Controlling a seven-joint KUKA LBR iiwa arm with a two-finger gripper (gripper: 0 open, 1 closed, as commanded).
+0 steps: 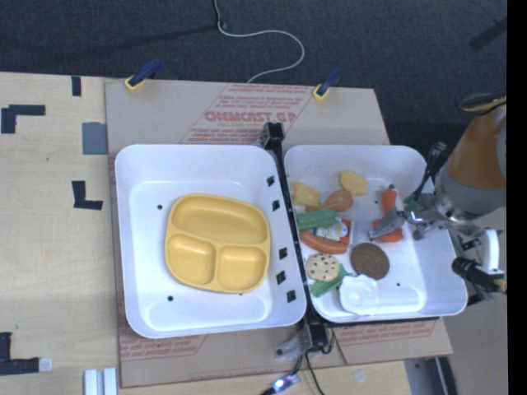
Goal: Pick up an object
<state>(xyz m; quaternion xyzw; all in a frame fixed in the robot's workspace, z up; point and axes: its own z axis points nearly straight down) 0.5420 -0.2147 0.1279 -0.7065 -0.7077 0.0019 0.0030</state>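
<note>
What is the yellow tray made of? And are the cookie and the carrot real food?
The yellow tray looks like smooth moulded plastic with a soft sheen. The cookie and carrot are probably plastic toys: flat, even colours, though too small to be sure.

Single fixed camera above bench (49,220), looking down at slant, both white bins (132,220) in frame, mid-distance.

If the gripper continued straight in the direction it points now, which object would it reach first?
The gripper points toward the view's left, low over the right bin. The red toy piece at its tip probably comes first, then the hot dog. Height is unclear.
</note>
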